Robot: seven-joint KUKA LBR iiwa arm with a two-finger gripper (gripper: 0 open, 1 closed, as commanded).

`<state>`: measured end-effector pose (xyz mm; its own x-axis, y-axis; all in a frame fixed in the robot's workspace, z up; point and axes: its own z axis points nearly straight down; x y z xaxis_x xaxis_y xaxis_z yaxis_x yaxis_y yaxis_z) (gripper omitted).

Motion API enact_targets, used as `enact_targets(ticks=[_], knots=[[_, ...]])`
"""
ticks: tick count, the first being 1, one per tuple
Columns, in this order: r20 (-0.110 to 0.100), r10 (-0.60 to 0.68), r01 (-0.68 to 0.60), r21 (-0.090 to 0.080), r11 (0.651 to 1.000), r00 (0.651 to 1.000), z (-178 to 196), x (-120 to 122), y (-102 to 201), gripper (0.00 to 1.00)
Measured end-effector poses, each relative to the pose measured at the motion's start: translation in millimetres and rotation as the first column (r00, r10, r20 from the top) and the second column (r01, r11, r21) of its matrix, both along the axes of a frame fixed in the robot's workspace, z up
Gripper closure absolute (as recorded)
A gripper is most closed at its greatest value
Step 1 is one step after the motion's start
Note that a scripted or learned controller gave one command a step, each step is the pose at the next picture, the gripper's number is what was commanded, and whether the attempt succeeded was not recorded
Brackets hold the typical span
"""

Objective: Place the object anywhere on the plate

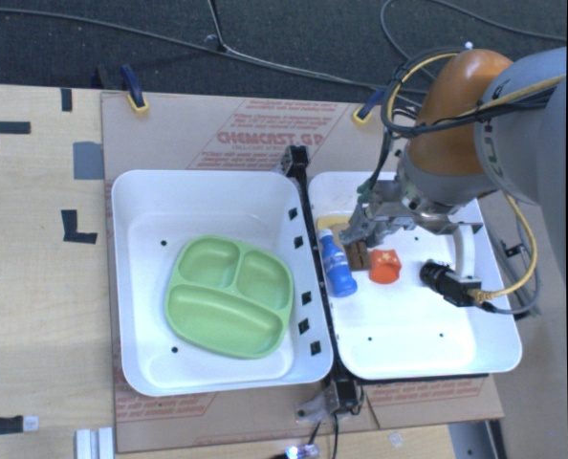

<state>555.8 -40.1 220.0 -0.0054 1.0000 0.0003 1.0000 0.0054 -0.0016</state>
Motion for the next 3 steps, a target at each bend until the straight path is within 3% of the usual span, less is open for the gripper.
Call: enact_targets(ticks=[3], knots=[[0.001, 0.002, -0.002, 0.001, 1.0, 1.0, 9, 45, 173, 1.0]])
